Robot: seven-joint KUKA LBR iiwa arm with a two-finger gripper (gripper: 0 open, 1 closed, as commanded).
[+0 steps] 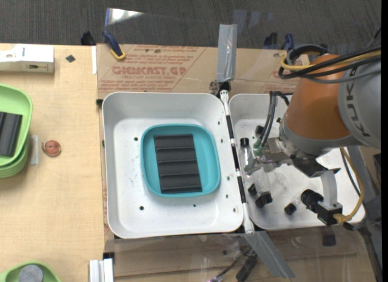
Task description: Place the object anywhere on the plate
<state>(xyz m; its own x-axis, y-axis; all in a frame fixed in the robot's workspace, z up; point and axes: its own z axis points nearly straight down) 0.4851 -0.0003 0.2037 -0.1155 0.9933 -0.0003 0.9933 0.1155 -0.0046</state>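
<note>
While arm hangs over rt bin (pixel 339 211), gripper (pixel 262 161) state can't tell; teal plate (pixel 211 153) lies at 9 o'clock, long axis 12–6.

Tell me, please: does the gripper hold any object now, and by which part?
It cannot be told. The gripper is low in the right bin, and the arm covers its tip. The teal plate is in the left bin.

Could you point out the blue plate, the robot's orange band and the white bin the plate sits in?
Plate (pixel 150 165): camera view, on its bare left rim.
Orange band (pixel 312 102): camera view, middle of the orange part above the wrist.
Left bin (pixel 121 171): camera view, bare white floor left of the plate.
</note>
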